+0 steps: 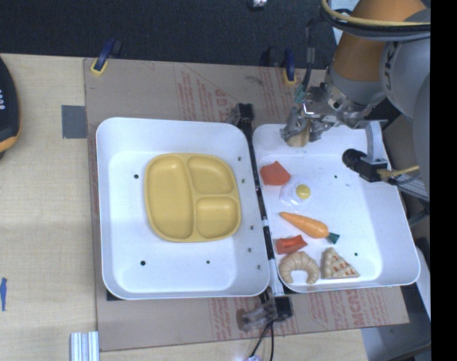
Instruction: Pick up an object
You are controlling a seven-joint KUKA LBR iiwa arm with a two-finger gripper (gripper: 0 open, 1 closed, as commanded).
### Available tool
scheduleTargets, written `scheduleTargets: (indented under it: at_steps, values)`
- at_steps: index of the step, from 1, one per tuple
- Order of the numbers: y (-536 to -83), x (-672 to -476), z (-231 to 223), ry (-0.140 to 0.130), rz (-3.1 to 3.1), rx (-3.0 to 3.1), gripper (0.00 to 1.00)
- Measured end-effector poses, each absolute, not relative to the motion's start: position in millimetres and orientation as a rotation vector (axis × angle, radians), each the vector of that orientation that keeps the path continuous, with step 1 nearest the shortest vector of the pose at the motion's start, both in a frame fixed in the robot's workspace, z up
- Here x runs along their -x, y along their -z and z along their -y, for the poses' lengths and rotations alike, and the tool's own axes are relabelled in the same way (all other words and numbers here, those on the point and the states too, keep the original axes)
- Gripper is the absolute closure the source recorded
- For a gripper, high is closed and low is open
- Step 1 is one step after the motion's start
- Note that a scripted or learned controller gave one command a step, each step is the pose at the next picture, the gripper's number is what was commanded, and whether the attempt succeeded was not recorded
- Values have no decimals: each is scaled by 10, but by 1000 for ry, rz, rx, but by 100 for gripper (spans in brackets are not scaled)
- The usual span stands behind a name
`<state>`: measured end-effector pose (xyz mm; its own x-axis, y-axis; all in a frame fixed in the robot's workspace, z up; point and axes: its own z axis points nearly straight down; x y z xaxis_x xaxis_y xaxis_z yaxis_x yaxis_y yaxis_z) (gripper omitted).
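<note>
My gripper (298, 134) sits low over the far corner of the right bin (390, 224); whether it is released or clenched, I cannot tell. Nothing is visibly grasped. Candidate objects lie nearer the front of that bin, apart from me: a red piece (274, 174), a fried egg (299, 193), a carrot (307, 225), a small red piece (291, 243), a croissant (299, 266) and a pizza slice (337, 265). The left bin (123, 201) holds a yellow divided plate (192, 196).
</note>
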<state>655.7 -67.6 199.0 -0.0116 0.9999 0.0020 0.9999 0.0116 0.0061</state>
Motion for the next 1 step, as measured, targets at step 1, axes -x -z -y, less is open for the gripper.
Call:
scheduleTargets:
  at_steps: [1]
  values:
    - [-1914, -6129, 205, 8, -2236, -2216, 100]
